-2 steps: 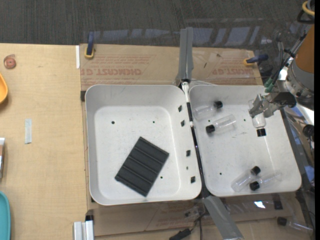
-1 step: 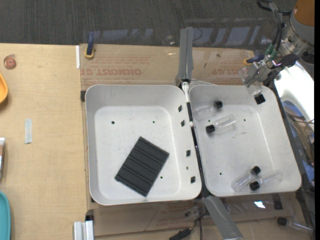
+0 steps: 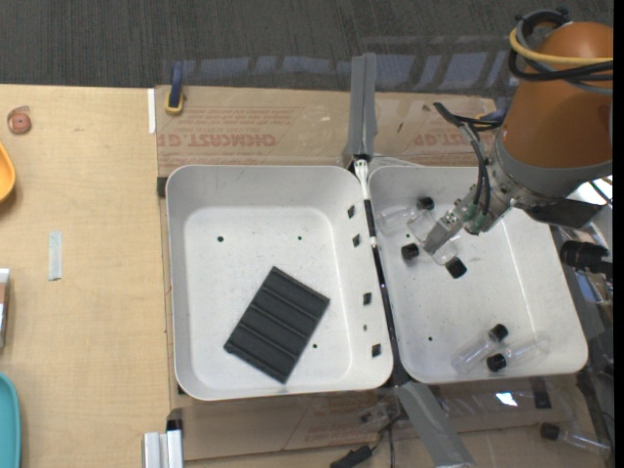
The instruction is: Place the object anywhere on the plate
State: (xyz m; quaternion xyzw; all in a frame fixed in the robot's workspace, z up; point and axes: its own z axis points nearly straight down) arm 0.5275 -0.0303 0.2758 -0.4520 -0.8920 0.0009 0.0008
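The plate (image 3: 278, 323) is a black ridged rectangle lying flat and askew in the left bin (image 3: 195, 261), toward its front. In the right bin (image 3: 546, 291) lie small clear plastic objects with black caps: one (image 3: 421, 220) near the back left, and another (image 3: 499, 351) by the front right corner. Two small black pieces (image 3: 409, 252) (image 3: 455, 268) sit between them. My gripper (image 3: 441, 240) hangs low over the back left part of the right bin, right beside the clear object there. Whether it touches or holds anything cannot be made out.
A divider rail (image 3: 366, 164) runs between the two bins. The arm's orange and grey body (image 3: 561, 96) looms over the right bin's back right corner. Cardboard (image 3: 253, 125) lies behind the bins, and a wooden table (image 3: 78, 261) spreads to the left.
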